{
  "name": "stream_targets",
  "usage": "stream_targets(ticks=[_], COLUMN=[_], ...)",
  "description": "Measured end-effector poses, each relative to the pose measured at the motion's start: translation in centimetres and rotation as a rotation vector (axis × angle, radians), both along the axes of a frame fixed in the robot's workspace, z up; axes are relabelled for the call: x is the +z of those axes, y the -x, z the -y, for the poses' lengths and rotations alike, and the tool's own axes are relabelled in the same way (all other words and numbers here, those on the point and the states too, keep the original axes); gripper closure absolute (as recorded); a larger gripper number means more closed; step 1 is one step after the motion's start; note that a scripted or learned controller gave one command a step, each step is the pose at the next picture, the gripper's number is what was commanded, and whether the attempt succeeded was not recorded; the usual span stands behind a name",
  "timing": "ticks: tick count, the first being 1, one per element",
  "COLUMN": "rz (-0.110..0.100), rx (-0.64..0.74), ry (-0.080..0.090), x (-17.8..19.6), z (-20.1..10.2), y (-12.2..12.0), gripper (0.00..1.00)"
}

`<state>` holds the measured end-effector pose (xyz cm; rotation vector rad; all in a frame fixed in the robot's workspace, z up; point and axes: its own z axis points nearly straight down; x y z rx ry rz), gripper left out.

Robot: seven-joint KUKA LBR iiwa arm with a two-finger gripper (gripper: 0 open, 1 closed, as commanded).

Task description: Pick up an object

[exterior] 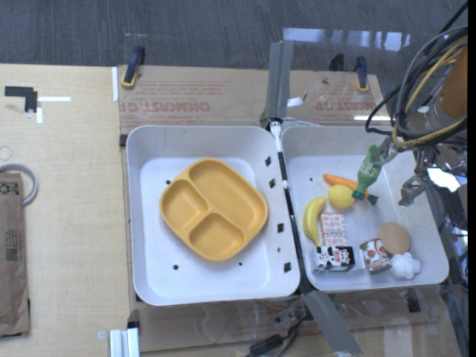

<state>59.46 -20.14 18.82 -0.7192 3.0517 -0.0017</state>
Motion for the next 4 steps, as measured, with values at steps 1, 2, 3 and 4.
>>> stream_targets(ticks=[1, 2, 3, 4], rz=[0.001, 0.001, 0.0, 0.001], rx=[0.285, 0.833, 1.293, 1.096], ry=[0.001, 0.003, 0.003, 0.004], x=[-9.4, 1.7, -9.6, 4.7], z=[-1.1, -0.8, -1.7, 1.0], y=[-3.6, -6.1, -6.5, -3.5], gripper=[0.0, 0.0, 0.0, 0.0])
